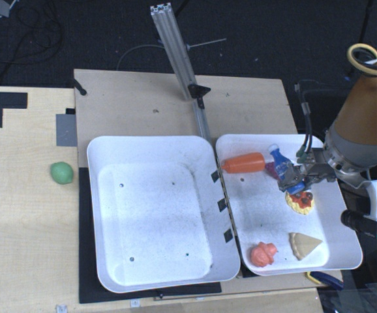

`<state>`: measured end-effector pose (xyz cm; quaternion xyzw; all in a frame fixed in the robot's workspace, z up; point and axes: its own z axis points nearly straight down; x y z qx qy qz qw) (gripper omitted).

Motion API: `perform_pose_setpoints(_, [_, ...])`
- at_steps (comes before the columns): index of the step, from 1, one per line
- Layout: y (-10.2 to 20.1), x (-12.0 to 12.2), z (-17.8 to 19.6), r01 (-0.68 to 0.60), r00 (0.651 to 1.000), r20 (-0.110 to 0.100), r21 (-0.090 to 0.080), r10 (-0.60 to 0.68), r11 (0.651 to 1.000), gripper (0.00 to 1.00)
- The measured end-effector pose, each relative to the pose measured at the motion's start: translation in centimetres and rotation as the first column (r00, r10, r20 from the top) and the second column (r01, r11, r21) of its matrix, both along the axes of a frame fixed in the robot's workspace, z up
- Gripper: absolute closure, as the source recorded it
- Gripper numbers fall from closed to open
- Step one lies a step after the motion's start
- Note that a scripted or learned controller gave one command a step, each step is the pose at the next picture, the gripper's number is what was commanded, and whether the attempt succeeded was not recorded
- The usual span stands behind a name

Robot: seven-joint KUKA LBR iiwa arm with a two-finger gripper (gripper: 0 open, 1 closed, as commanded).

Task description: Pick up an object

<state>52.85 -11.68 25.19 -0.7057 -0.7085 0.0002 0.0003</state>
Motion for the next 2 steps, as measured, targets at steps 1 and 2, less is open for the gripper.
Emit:
perform_pose_setpoints(1, [5.0,2.3,-1.4,0.000,1.000,-0.001,0.001,0.000,1.000,1.00])
perform_pose_setpoints(2, [9.8,4.4,-2.6,0.001,1.000,-0.001,0.001,-0.001,1.000,1.00])
